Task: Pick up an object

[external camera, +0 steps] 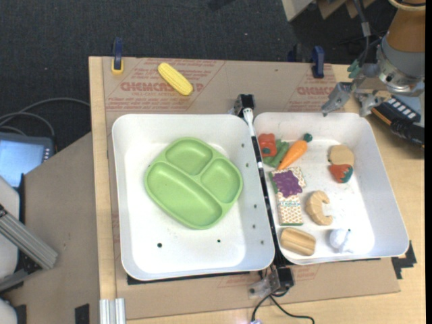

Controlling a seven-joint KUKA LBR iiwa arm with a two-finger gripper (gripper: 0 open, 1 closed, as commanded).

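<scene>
The right bin (381, 181) holds several toy foods: a carrot (293, 152), a red pepper (267, 142), purple grapes (288, 181), a checked cracker (291, 212), a tan croissant (318, 206), a bread roll (298, 241), a small white item (339, 238), a tan bun (341, 155) and a strawberry (342, 173). My gripper (351, 102) hangs above the bin's far rim at the upper right. It is open, with nothing between its fingers (335, 98). The nearest food is the tan bun, below it.
The left bin (135, 235) carries a green divided plate (194, 181). A yellow toy corn cob (175, 78) lies on the cardboard behind the left bin. Blue clamps (317, 61) hold the cardboard's far edge. A black clip (244, 104) sits where the bins meet.
</scene>
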